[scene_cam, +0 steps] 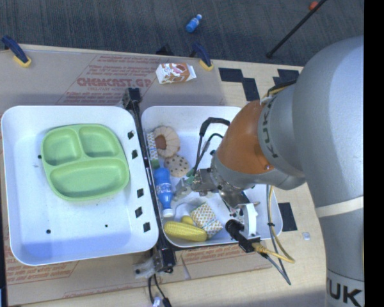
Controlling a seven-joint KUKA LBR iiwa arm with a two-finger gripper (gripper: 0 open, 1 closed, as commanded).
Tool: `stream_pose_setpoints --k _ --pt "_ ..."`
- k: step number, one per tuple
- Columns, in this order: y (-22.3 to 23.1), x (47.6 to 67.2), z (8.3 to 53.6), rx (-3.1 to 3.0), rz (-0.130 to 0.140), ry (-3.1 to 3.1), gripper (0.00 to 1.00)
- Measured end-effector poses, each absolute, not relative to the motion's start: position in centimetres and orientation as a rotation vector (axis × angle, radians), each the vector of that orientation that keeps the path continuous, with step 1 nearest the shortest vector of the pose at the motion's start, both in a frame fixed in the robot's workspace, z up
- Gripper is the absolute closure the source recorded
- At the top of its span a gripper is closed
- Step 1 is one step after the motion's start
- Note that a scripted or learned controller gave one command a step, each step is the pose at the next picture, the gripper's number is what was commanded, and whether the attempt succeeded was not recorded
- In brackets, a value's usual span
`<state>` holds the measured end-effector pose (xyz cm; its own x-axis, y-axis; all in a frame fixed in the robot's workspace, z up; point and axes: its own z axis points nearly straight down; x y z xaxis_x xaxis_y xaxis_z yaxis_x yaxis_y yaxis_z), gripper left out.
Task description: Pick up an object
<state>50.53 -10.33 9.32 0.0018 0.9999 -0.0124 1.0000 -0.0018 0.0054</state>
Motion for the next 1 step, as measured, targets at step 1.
stream_pose_setpoints --k 1 --pt "-10.39 58.23 9.35 2.214 -0.003 2.216 0.00"
